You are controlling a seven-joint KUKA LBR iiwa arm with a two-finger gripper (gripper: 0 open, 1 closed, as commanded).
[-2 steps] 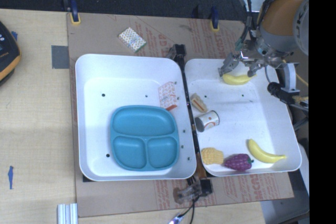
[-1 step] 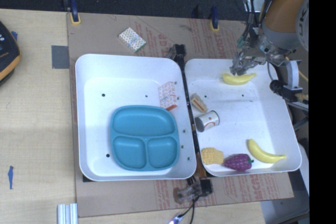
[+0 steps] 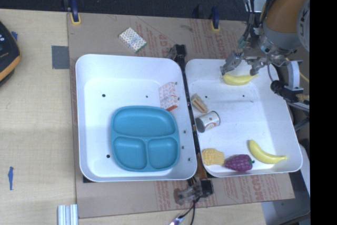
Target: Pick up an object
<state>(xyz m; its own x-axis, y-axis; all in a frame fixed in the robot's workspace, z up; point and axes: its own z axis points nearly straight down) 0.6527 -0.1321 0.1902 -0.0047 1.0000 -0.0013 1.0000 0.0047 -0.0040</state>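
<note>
A pick is being attempted but is not yet done: the pincer is being held spread, fingers straddling a banana that is lying just below it on the floor of the right bin. Closing and lifting are judged to be left. Two bananas are being counted, the second well below the pincer, beside one grape bunch and one corn cob; one blue tray is sitting far to its left.

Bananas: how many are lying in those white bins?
2. One banana lies at the right bin's far edge, just under the claw; the other banana lies near its front right corner.
</note>
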